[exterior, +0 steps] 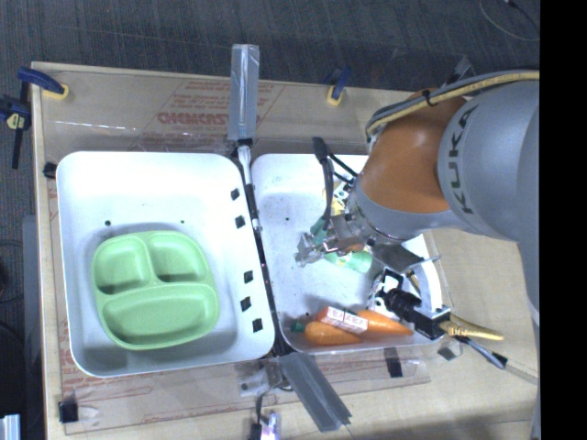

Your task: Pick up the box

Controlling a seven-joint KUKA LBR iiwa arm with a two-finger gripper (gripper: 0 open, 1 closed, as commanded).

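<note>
The box (341, 317) is a small white and red carton. It lies near the front wall of the right bin (275, 200), on or against an orange carrot-shaped toy (362, 327). My gripper (310, 247) hangs low over the middle of the right bin, pointing left, a short way behind and left of the box. Nothing is visibly held in it. A green item (356, 262) lies right under the wrist, partly hidden by it.
The left bin (69, 181) holds a green divided plate (154, 288). A ridge with black clips (246, 264) separates the two bins. The arm's orange band (413, 163) and grey body cover the right bin's right side. Cables (413, 305) hang near the carrot's right end.
</note>
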